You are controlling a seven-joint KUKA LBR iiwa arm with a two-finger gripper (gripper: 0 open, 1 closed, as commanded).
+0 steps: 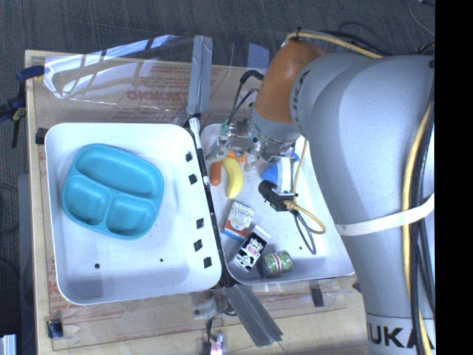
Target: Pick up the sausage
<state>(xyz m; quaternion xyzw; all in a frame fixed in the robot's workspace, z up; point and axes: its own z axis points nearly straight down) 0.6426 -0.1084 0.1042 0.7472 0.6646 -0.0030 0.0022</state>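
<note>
We see the KUKA iiwa arm (369, 146) as a series of smooth, rounded grey housings with a matte metallic finish. An orange band (284, 76) encircles the arm just above the wrist, forming a glossy, dome-shaped segment. We note white "KUKA" lettering (392, 336) on the lowest grey housing, partly cut off at the frame edge. A yellow cable (425, 154) runs along the outer side of the arm, and another yellow cable (347, 41) arcs over the top of the orange band. A pale strap (384, 220) wraps around the grey body. Thin dark wires (244, 98) lead down beside the wrist toward the end effector (255, 146), which is built from small metallic and dark parts.
</note>
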